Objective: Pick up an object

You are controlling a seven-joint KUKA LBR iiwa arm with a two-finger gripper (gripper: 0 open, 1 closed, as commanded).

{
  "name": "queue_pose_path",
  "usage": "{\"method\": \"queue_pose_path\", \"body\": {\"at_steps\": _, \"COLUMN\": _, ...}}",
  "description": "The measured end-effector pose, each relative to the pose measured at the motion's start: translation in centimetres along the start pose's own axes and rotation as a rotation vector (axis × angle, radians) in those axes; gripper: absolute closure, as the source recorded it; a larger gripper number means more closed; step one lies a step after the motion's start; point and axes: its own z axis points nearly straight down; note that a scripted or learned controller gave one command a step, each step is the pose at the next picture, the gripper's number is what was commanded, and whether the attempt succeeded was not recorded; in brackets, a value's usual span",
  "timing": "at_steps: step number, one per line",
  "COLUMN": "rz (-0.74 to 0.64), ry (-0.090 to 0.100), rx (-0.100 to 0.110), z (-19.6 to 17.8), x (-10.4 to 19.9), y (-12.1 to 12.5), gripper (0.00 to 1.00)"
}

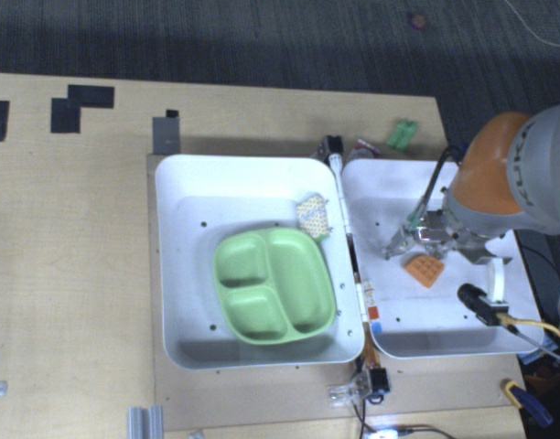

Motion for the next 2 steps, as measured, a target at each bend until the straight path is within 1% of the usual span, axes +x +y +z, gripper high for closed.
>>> {"method": "queue_pose_path", "body": {"at_steps": 1, "rz": -0.002, "ry": -0.001, "rx": -0.006, "z": -1.18, "x": 0.03, "y": 0.22, "gripper": 1.0}}
{"method": "queue_pose_path", "body": {"at_steps": 2, "rz": -0.002, "ry": -0.001, "rx": -0.006, "z": -1.17, "x": 0.04, "y": 0.21, "gripper": 0.0}}
